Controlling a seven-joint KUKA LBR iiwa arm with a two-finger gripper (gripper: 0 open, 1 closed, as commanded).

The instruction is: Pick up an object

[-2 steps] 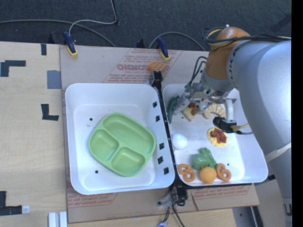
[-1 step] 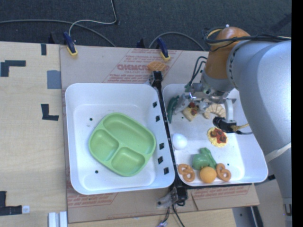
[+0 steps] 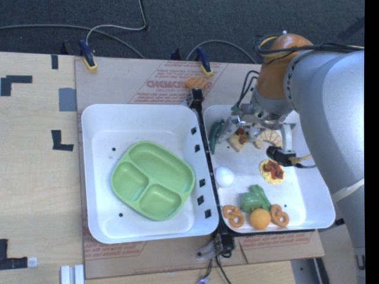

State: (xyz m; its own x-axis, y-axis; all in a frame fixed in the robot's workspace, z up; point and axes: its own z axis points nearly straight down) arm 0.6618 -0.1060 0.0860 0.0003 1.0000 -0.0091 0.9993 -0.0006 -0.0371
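Note:
My gripper (image 3: 256,123) hangs low over the back of the right bin (image 3: 308,209), under the orange wrist band. Directly beneath and beside it lie a small tan piece with red spots (image 3: 240,139), a round yellow cracker-like piece (image 3: 270,138) and a dark green piece (image 3: 215,132). Further forward lie a yellow disc with red topping (image 3: 272,171), a white egg (image 3: 224,176), a green broccoli (image 3: 253,198), an orange ball (image 3: 260,218) and two pretzels (image 3: 233,215). I see nothing lifted off the bin floor.
The left bin (image 3: 100,120) holds a green divided plate (image 3: 153,180). A black-marked divider wall (image 3: 204,158) separates the bins. The grey arm body (image 3: 331,111) covers the right side. Cables and clamps (image 3: 89,57) sit behind the bins.

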